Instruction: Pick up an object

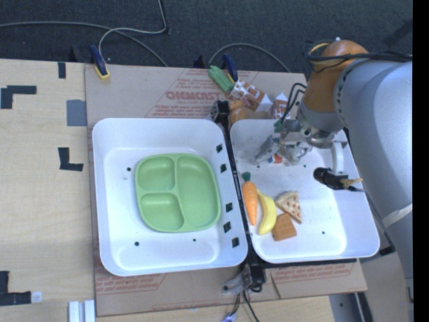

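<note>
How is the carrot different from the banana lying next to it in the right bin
The carrot is orange with a green tip; the banana is plain yellow. The carrot lies straight, closest to the bin's left wall; the banana curves and sits on the carrot's right. Both lie flat, side by side, in the right bin.

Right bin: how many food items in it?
4, clustered at the near-left of the right bin: carrot by the divider, banana beside it, sandwich wedge, brown piece. The arm may hide more.
</note>
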You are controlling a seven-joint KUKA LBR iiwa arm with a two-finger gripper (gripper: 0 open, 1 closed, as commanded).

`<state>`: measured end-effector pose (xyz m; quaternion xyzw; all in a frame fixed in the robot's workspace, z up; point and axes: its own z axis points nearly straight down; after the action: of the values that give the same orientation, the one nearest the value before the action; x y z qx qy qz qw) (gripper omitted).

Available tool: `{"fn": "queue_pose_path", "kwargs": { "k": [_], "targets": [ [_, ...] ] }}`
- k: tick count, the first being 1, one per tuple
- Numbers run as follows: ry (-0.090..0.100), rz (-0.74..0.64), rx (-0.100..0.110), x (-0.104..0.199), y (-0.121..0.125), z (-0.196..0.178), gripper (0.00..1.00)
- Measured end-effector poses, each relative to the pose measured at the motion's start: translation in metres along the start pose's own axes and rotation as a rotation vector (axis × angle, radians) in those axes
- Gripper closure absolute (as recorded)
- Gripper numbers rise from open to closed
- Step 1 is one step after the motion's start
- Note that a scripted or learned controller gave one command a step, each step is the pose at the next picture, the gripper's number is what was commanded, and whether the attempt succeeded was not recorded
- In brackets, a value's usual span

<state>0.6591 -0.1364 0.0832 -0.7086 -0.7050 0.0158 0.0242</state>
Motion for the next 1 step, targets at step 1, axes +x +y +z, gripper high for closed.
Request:
{"fn": "queue_pose_path", "kwargs": {
  "k": [1],
  "targets": [
    [-0.012, 0.005, -0.004, 0.0049, -0.0007, -0.0002, 0.0]
  ]
}}
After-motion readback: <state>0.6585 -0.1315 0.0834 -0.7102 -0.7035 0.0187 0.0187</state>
